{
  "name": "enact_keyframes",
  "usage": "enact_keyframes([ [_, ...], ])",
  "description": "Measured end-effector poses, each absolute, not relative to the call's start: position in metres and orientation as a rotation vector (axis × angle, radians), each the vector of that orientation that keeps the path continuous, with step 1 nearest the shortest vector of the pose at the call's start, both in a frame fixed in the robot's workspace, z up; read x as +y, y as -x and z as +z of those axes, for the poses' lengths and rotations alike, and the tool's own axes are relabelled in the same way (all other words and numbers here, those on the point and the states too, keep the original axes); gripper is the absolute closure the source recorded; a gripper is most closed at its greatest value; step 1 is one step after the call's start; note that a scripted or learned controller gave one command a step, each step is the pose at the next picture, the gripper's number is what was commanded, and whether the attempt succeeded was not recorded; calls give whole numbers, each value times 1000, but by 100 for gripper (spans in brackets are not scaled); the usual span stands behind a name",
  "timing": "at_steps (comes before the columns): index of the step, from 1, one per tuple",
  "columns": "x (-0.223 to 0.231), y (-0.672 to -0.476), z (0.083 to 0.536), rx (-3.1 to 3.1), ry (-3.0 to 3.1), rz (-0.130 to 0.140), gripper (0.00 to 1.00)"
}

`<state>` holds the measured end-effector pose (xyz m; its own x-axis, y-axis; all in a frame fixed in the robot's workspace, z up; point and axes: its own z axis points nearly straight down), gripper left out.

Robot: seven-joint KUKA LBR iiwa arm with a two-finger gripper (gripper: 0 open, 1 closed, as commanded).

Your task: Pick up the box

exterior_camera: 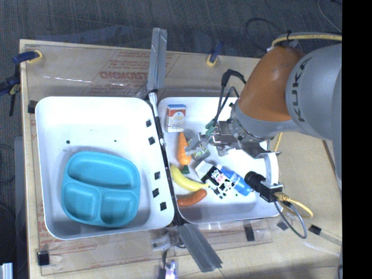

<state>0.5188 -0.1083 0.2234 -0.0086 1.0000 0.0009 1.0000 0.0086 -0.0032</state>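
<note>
The box (175, 118) stands in the far left corner of the right bin (264, 211) — untouched, with a carrot (182, 148) just nearer. The gripper (200, 148) hangs over the bin's middle, right of the carrot — whether it is open cannot be told. A blue divided plate (102, 188) lies in the left bin (49, 112).
</note>
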Motion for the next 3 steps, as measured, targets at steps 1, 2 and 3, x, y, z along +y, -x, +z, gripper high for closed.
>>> enact_keyframes([
  [1,-101,-498,212,-2304,2132,3,0],
  [2,-106,-526,124,-2313,2136,8,0],
  [3,-116,-555,107,-2382,2062,4,0],
])
